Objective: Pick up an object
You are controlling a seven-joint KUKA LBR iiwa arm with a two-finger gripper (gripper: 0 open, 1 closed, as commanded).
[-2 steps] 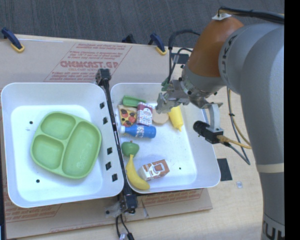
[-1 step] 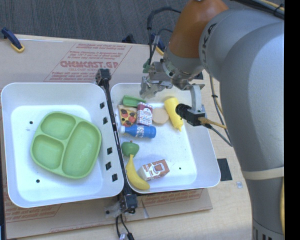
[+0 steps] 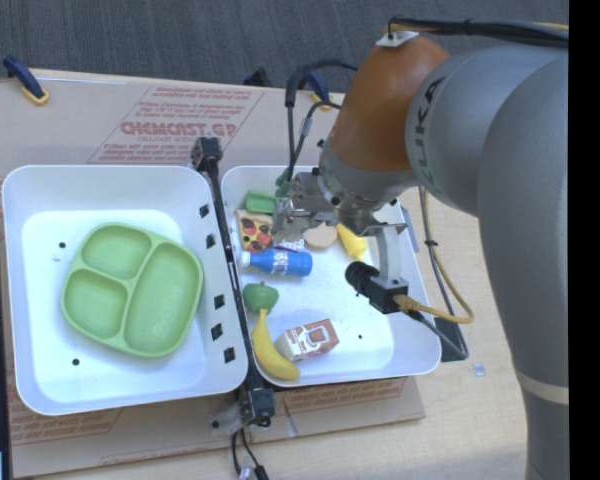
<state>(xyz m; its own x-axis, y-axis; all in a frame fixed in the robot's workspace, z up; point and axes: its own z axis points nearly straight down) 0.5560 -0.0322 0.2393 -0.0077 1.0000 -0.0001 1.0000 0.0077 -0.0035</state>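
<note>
The arm has its pincer [image 3: 298,213] low among the right bin's [image 3: 416,353] clutter beside the blue bottle [image 3: 280,262], apparently about to grasp; whether it is spread I cannot tell, and next it must close and lift.

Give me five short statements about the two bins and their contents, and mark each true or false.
1. The green divided plate lies in the left bin. True.
2. The banana lies in the left bin. False: it lies in the right bin.
3. The blue bottle stands upright. False: it lies on its side.
4. The small carton sits beside the banana. True.
5. The arm reaches over the right bin. True.
</note>
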